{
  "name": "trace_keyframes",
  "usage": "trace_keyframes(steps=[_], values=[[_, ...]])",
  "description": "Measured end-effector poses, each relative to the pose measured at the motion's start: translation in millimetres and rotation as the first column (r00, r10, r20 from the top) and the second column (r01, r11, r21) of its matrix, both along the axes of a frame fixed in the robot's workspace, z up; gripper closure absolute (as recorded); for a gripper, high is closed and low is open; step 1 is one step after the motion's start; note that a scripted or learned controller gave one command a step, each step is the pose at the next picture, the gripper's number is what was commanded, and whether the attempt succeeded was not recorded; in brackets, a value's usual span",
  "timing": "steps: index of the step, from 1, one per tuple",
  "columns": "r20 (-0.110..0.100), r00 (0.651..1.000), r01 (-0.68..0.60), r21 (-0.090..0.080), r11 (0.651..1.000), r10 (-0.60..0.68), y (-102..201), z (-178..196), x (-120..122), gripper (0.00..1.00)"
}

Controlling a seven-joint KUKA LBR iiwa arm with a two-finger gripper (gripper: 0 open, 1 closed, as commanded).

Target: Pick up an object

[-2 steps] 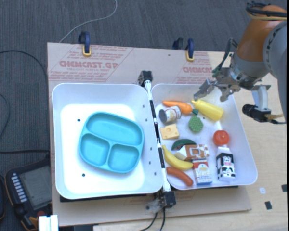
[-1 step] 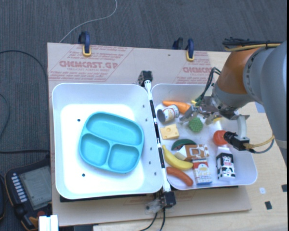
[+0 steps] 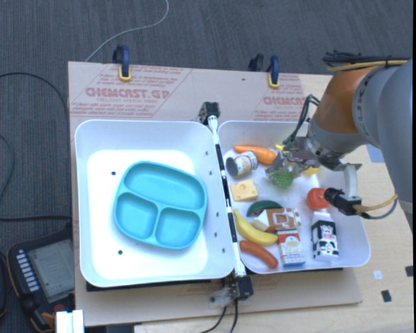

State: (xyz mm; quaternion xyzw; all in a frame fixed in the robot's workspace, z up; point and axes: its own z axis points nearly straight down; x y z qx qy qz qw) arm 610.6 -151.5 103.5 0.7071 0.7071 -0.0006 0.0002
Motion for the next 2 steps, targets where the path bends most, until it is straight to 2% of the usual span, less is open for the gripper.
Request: trace_keyframes(steps=[1, 2], values=[[0.002, 1.0, -0.002, 0.001, 1.0, 0.002, 61, 82, -39, 1.0], [-0.001, 1.0, -0.003, 0.002, 1.0, 0.003, 139, 122, -117, 1.0]])
